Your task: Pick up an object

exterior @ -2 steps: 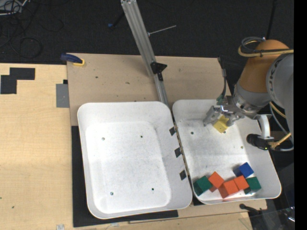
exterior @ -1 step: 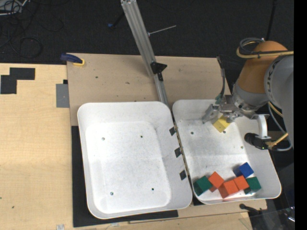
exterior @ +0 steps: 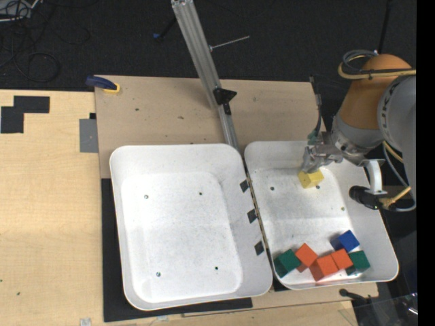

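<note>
Resting block: a small yellow block (exterior: 311, 178) lies tilted on the floor of the right bin (exterior: 306, 212), in its upper half, well apart from the other blocks.
Pincer: the gripper (exterior: 317, 157) hangs just above the yellow block, its tips at or near the block's top edge; whether they touch it, and whether the pincer is wide or narrow, I cannot tell.
Arm: grey with an orange band (exterior: 374, 90), reaching in from the right.
Block cluster: a blue block (exterior: 347, 240), two orange blocks (exterior: 307, 254) (exterior: 330, 263) and two green blocks (exterior: 286, 261) (exterior: 358, 261) crowd the right bin's near edge.
Left bin: the left bin (exterior: 178, 224) sits touching the right one.
Bench: a metal rail (exterior: 202, 60) slants above the bins.
</note>
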`<state>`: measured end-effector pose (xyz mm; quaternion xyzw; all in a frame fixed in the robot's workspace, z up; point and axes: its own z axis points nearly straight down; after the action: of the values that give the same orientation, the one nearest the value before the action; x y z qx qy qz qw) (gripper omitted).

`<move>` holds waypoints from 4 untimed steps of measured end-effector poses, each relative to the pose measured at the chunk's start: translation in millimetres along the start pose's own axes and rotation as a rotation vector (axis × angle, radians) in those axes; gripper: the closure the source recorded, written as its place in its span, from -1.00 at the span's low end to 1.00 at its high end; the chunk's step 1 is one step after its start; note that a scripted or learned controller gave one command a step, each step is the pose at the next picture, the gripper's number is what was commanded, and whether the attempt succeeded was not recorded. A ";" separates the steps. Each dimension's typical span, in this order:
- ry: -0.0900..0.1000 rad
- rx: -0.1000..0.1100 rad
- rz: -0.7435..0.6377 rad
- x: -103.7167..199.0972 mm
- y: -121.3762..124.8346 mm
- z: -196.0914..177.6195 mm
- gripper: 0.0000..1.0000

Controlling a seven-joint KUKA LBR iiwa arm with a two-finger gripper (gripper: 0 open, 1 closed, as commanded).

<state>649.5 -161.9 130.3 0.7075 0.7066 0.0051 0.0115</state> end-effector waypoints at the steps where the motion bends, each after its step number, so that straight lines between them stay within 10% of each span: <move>1: 0.009 0.021 -0.002 2.1 -1.1 -43.9 1.00; 4: 0.012 0.028 -0.005 53.0 -11.3 -100.6 1.00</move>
<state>635.9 -107.9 230.2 0.7058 0.7084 -0.0007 -0.0025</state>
